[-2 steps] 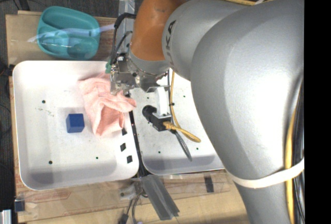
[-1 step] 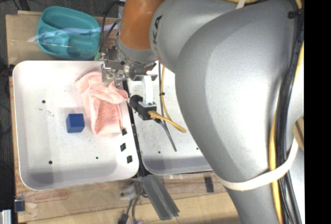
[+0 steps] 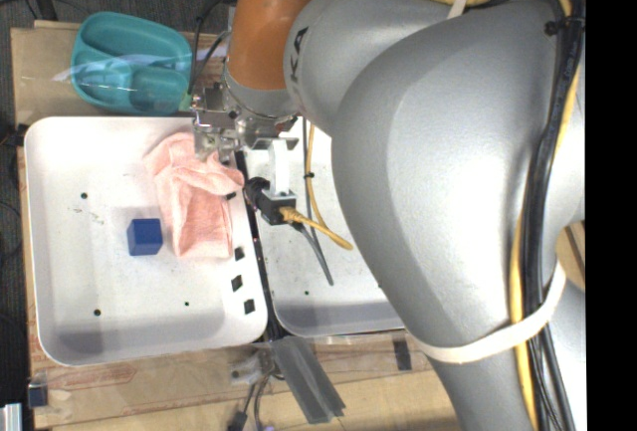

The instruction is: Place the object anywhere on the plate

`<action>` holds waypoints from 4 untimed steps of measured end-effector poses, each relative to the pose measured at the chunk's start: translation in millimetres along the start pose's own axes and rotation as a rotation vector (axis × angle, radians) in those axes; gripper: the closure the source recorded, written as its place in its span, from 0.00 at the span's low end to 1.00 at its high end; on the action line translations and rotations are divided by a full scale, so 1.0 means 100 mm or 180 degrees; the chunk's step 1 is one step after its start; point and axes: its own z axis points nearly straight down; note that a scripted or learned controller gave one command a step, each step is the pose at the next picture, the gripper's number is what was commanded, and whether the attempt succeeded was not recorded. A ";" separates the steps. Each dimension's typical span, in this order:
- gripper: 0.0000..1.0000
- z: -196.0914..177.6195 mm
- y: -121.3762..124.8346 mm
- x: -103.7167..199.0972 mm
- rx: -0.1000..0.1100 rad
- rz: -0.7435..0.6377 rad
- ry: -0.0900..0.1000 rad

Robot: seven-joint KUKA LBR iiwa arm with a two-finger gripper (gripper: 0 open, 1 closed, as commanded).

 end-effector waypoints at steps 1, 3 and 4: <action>1.00 0.01 -0.14 0.01 0.0019 0.0143 -0.0002; 1.00 0.46 -0.76 0.78 0.0009 0.0035 -0.0004; 1.00 0.00 -0.58 0.06 -0.0006 -0.0707 -0.0001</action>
